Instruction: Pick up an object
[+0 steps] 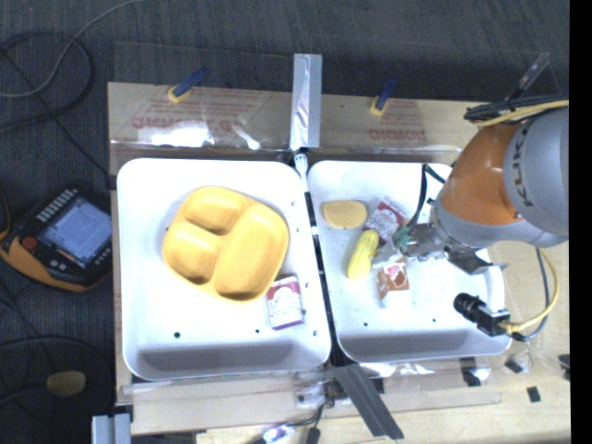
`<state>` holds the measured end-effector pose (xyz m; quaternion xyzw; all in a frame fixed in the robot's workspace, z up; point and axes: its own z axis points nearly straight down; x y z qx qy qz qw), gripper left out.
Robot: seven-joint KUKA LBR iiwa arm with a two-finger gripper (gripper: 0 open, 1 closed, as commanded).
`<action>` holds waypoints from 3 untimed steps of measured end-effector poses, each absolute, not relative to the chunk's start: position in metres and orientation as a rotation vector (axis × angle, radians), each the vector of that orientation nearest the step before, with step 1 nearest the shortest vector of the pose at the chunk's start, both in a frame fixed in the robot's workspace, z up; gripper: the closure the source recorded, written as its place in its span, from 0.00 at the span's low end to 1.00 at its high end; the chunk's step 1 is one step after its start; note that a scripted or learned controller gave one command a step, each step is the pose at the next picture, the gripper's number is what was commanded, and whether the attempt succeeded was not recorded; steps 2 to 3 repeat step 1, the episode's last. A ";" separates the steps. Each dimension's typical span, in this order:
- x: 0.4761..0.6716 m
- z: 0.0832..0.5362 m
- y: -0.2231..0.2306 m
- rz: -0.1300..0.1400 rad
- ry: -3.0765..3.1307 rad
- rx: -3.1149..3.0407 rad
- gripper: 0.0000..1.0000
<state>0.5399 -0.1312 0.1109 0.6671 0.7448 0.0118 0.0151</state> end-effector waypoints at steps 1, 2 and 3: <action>0.575 0.224 -0.068 -0.007 2.314 2.128 1.00; 0.575 0.224 -0.068 -0.007 2.314 2.128 1.00; 0.575 0.224 -0.068 -0.007 2.314 2.128 1.00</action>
